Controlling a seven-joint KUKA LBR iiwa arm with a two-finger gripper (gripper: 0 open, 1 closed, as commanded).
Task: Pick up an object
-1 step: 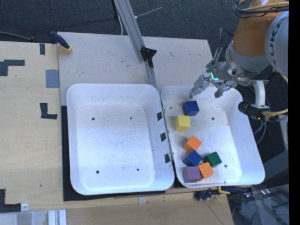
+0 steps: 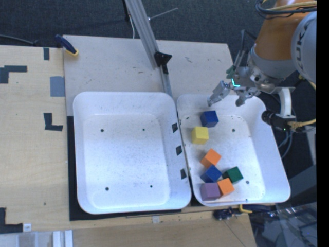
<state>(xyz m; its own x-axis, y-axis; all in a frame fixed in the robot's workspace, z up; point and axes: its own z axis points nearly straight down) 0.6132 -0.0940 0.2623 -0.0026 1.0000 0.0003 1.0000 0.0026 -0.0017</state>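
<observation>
The right bin [image 2: 259,153] holds several small blocks. A blue cube [image 2: 209,118] lies near its far end with a yellow cube [image 2: 200,135] just in front of it. Closer to the front sit an orange cube [image 2: 211,158], a second blue cube [image 2: 211,174], a green cube [image 2: 234,175], a smaller orange cube [image 2: 225,187] and a purple cube [image 2: 209,191]. My gripper [image 2: 228,95] hangs open above the bin's far rim, up and right of the first blue cube, with nothing between its fingers [image 2: 216,95].
The left bin [image 2: 126,148] lies beside the right one, sharing a middle wall. A slanted metal rail [image 2: 146,32] runs from the top toward the bins' far junction. Cables [image 2: 285,120] hang at the arm's right side. A blue-and-yellow tool [image 2: 67,45] lies on the bench at far left.
</observation>
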